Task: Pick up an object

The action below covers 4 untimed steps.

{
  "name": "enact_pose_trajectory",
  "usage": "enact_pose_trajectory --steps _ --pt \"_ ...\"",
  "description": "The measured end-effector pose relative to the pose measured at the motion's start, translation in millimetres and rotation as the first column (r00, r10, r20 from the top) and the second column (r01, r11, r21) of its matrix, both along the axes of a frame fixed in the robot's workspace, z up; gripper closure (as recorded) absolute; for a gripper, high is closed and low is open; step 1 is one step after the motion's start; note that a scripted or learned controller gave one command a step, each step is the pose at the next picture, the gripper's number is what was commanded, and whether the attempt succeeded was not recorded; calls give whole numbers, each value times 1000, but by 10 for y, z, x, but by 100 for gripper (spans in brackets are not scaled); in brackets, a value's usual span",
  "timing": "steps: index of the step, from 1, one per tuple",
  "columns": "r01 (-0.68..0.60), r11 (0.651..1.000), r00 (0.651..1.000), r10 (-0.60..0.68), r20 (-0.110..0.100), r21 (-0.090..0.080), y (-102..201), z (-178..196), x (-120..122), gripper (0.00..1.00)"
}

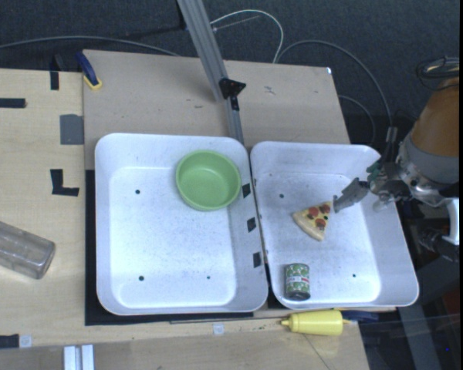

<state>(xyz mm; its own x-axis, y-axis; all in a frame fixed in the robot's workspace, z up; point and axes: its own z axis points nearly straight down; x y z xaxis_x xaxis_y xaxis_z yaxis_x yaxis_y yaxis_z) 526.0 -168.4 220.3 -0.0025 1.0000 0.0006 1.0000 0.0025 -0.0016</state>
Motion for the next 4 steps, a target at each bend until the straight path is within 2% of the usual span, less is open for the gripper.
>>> enact_pose_trajectory --steps 1,2,3,4 --pt "0 1000 1000 0 0 0 -1 0 0 0" --pt "1 1000 1000 -1 -7 1 86 -592 -67 0" --pt "2 1000 1000 -2 -5 0 13 -1067 -82 0" --pt "1 1000 1000 -1 2 -2 14 -1314 -79 0"
